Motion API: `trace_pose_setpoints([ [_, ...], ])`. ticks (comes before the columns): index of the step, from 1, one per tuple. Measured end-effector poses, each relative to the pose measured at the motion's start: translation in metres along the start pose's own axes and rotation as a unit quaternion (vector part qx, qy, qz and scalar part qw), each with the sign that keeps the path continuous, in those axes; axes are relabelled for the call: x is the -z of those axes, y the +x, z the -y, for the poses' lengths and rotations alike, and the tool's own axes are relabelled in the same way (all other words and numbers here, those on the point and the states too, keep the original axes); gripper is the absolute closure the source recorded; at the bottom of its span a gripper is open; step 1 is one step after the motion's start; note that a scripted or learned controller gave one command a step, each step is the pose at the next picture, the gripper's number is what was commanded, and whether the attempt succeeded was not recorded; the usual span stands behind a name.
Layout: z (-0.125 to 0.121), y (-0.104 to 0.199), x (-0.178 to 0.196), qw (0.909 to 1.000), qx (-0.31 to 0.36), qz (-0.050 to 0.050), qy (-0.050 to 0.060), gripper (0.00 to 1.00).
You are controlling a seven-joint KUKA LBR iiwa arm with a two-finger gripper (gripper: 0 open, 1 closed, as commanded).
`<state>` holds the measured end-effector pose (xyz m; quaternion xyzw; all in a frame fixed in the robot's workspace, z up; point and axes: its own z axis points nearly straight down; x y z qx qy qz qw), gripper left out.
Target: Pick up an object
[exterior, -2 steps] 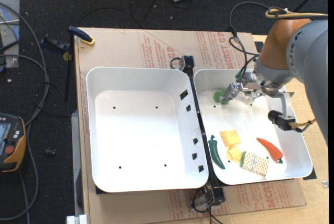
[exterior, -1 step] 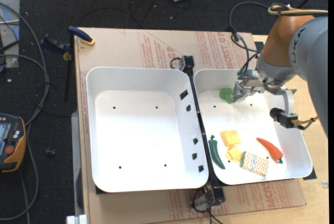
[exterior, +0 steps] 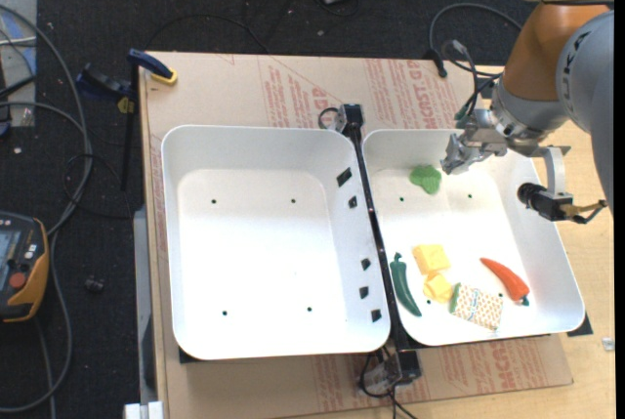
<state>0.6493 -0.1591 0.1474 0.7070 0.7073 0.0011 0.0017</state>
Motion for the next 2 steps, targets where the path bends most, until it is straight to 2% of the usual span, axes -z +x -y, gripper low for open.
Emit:
trace_pose_setpoints([
  [1, -0.002, -0.008, 0.06, 1.0, 0.0, 0.0, -0.001, 1.0],
  [2, -0.003, -0.008, 0.088, 1.0, 0.0, 0.0, 0.0, 1.0],
])
